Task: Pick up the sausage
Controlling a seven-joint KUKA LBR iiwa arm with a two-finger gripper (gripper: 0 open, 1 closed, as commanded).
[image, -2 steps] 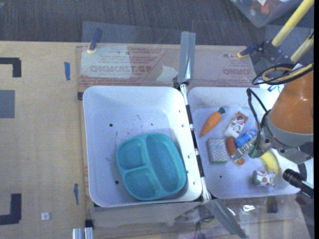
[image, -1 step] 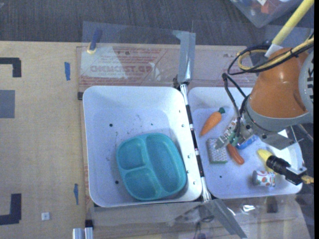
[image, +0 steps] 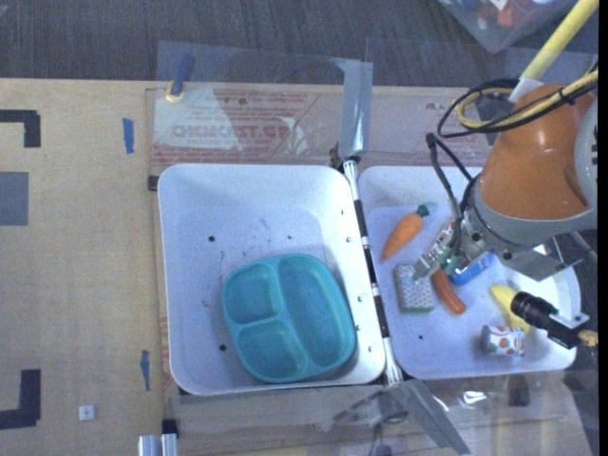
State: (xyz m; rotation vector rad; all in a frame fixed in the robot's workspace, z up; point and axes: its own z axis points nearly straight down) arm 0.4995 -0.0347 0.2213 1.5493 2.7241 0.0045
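A teal divided tray (image: 285,317) lies in the near part of the left bin (image: 190,207) on the desk (image: 76,283). In the right bin (image: 380,190), a small patterned can (image: 504,340) sits nearest, a yellow piece (image: 502,295) just beyond it. The reddish-orange sausage (image: 448,292) lies mid-bin beside a grey-green sponge (image: 413,289), right under the gripper (image: 446,252), whose fingers hover low over its upper end; how far they stand open cannot be told. A carrot (image: 404,234) lies farther back.
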